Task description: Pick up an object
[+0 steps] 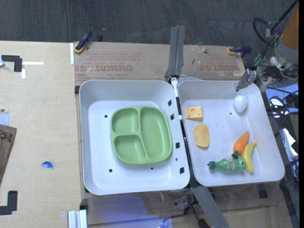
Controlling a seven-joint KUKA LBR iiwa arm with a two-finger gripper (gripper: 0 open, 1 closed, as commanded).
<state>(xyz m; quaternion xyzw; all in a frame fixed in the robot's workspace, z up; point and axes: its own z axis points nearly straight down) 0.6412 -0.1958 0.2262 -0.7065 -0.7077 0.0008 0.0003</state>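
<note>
Nearest lay a glossy green plastic bottle (pixel 229 165); a smooth white egg (pixel 240 103) sat just below the claw (pixel 243 81), whose opening I cannot tell.

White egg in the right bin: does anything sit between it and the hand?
Nothing visible does. The hand hovers at the right bin's far rim, just above the white egg; the other items lie nearer the camera.

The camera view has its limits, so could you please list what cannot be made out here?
- Gripper: too small and cluttered at the right bin's far rim to tell whether it is open.
- Arm: cut off by the right edge.
- Green bottle: label too small to read.
</note>
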